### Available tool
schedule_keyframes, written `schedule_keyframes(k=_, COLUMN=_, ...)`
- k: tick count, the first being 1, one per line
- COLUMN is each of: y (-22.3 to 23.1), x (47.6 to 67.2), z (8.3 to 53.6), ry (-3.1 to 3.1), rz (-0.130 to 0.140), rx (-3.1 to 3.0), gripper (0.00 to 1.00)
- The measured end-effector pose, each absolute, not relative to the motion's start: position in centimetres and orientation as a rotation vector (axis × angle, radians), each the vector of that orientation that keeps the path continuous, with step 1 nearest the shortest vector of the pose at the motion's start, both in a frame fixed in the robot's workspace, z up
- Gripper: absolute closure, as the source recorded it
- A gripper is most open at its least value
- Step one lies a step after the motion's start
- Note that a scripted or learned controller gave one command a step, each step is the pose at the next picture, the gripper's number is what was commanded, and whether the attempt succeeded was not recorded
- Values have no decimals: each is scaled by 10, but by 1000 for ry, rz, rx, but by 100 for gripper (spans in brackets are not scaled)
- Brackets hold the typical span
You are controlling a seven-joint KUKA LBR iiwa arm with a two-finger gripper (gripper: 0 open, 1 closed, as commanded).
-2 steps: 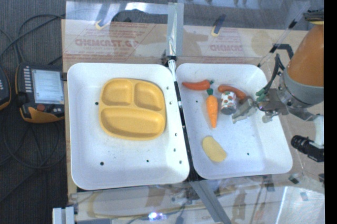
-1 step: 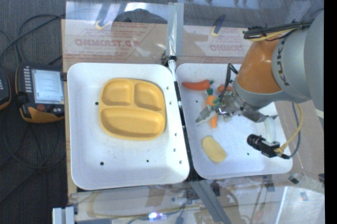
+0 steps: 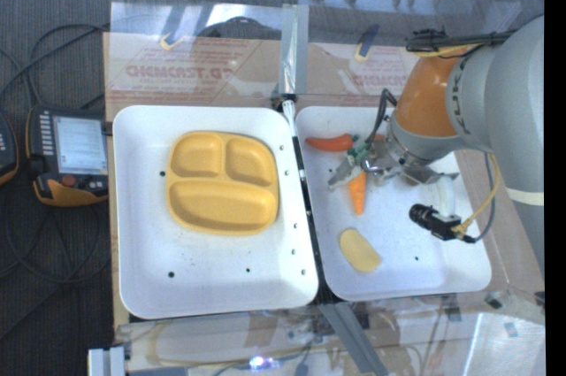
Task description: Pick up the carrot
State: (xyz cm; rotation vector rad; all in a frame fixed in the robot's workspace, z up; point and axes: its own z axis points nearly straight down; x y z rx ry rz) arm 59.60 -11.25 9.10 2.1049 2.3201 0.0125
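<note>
Arm over the right bin, gripper (image 3: 355,169) at the carrot (image 3: 357,193).
The carrot sits right of frame centre, its top between the spread fingers, which have not clamped it. A red pepper (image 3: 329,143) lies just above; a yellow potato-like piece (image 3: 360,249) below; a yellow sectioned tray (image 3: 223,181) fills the left bin (image 3: 141,277).

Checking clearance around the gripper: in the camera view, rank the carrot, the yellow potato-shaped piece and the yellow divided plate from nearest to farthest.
From the gripper:
1. Carrot, right bin, just below it.
2. Yellow potato-shaped piece, right bin, lower down.
3. Yellow divided plate, left bin.
</note>
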Motion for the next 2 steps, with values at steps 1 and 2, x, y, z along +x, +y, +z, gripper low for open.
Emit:
schedule_keyframes(k=1, y=-113, x=598, z=102, ry=2317, rz=18, rx=2103, gripper=100)
schedule_keyframes(k=2, y=-55, x=605, z=184, ry=2692, rz=0, rx=1619, gripper=100)
